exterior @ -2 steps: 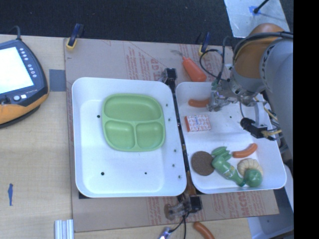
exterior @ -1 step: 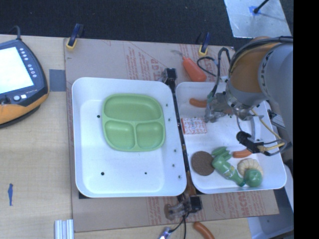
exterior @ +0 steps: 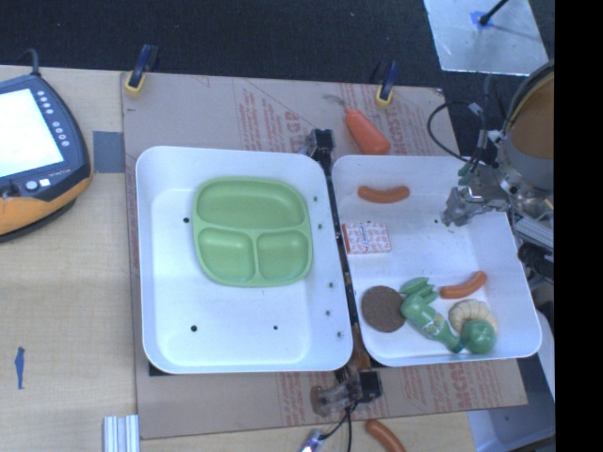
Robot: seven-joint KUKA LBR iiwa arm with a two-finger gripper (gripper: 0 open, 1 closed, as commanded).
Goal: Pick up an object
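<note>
A metal gripper (exterior: 459, 207) hovers low over the right white bin (exterior: 429, 252); its finger spread cannot be made out. Beneath lie smooth plastic toy foods: two sausages (exterior: 383, 193), a brown disc (exterior: 382, 308), a green bottle (exterior: 426, 314). The left bin (exterior: 160, 281) holds a green divided plate (exterior: 252, 231).

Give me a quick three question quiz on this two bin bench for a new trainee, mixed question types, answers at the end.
1. True or false: the green divided plate lies in the right bin.
2. Multiple choice: which item lies on the cardboard outside the bins, beyond the right bin's far edge? A) the brown disc B) the orange carrot C) the red-and-white packet
3. Fill in: the gripper hangs over the ____ bin.

Key:
1. False, it lies in the left bin.
2. B
3. right
</note>
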